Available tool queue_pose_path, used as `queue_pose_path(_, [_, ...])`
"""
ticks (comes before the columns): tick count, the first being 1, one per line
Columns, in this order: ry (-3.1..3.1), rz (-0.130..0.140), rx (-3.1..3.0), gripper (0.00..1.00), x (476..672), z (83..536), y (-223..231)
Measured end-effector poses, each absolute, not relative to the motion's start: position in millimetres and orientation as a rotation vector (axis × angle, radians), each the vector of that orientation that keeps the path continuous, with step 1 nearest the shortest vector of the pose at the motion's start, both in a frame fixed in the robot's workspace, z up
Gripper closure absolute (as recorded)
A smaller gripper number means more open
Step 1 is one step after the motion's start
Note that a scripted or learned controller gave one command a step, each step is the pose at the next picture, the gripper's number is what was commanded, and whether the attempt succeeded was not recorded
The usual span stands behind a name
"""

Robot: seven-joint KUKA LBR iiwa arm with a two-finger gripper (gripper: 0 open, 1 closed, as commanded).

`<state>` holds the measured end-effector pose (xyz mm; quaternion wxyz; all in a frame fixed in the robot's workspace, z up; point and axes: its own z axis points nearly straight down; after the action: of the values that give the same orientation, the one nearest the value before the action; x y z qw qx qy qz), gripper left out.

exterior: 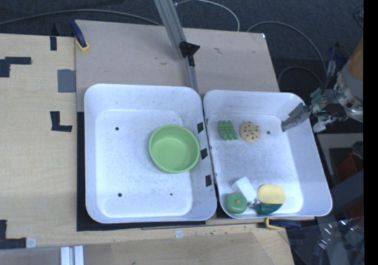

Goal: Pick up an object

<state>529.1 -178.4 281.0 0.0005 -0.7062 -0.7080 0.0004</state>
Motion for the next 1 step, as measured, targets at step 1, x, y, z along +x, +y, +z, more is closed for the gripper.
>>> queue_pose_path(1, [-2.223, 0.001, -2.218, 0.0, 529.1, 281.0, -178.5])
